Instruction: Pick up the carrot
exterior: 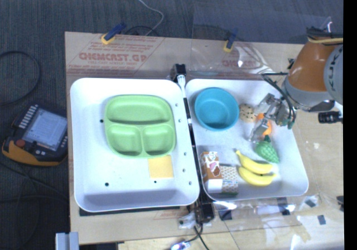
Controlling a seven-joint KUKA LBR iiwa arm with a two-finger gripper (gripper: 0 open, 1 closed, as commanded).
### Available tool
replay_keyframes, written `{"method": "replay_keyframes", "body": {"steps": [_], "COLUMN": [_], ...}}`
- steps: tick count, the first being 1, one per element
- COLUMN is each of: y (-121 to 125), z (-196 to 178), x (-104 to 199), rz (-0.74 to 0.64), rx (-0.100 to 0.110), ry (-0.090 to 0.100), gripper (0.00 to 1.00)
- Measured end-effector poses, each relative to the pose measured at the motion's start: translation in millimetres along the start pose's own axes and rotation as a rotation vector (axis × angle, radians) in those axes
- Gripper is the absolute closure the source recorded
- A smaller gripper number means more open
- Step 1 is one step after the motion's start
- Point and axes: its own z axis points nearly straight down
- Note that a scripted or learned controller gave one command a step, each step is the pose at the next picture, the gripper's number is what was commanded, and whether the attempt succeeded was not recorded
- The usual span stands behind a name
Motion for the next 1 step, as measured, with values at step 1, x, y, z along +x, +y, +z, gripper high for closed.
{"method": "replay_keyframes", "body": {"steps": [1], "y": [0.6], "z": [-13.4], "x": [-4.3], "rz": [-0.002], "rx": [0.004], "ry": [-0.017], "gripper": [1.00]}}
